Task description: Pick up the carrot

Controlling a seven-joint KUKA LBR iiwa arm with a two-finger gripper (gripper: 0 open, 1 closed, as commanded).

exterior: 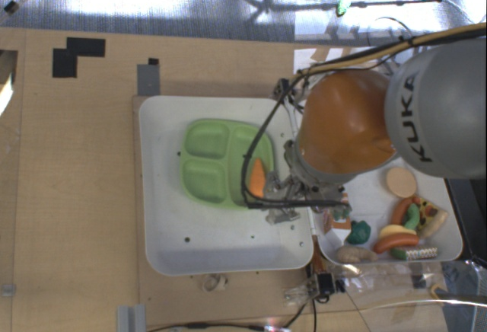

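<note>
Seemingly low over the left bin (163, 247), the end effector (283, 205) sits just beside the carrot (258, 179) on the green tray's (205, 163) right edge, its state untellable under the wrist, so a misjudged closing could nudge the carrot aside.

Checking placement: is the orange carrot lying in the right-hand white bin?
No, the orange carrot lies on the green divided tray in the left white bin.

A: Where is the camera?
B: Fixed above the bench (68, 193), looking down at a slant on both white bins (160, 247), at moderate range.
A: And the arm (434, 110)?
B: It enters from the right.
</note>
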